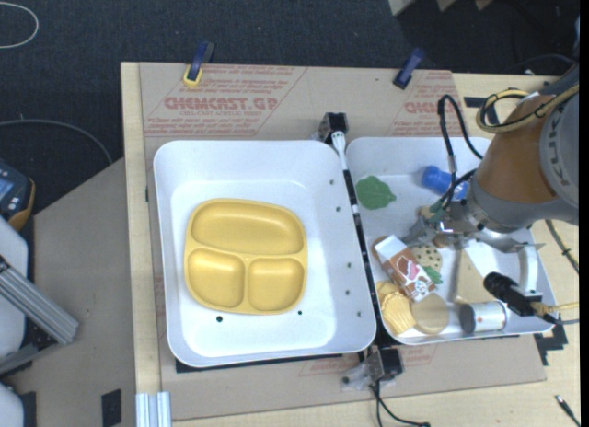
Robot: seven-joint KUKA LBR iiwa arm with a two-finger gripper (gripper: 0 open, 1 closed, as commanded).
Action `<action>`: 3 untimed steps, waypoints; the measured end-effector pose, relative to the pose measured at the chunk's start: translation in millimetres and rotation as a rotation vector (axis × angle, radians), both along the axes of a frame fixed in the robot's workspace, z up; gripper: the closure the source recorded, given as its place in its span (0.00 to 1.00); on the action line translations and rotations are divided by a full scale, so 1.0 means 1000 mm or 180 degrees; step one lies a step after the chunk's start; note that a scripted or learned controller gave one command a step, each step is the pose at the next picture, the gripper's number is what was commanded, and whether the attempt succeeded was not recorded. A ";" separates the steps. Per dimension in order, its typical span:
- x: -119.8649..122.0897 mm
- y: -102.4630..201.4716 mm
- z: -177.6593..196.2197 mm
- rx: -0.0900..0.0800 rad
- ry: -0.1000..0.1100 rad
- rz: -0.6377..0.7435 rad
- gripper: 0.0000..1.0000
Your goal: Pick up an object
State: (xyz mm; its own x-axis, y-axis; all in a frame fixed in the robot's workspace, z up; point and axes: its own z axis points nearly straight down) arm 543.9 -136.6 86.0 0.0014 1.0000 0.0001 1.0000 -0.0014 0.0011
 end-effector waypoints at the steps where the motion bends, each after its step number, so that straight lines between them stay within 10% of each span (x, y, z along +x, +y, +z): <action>1: -0.001 0.000 0.009 0.0001 0.0002 -0.0002 1.00; 3: -0.002 -0.009 0.111 -0.0009 -0.0020 0.0006 1.00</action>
State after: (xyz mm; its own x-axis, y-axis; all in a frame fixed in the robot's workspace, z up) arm 542.2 -145.2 196.8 -0.0005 1.0000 -0.0027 1.0000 0.0005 0.0075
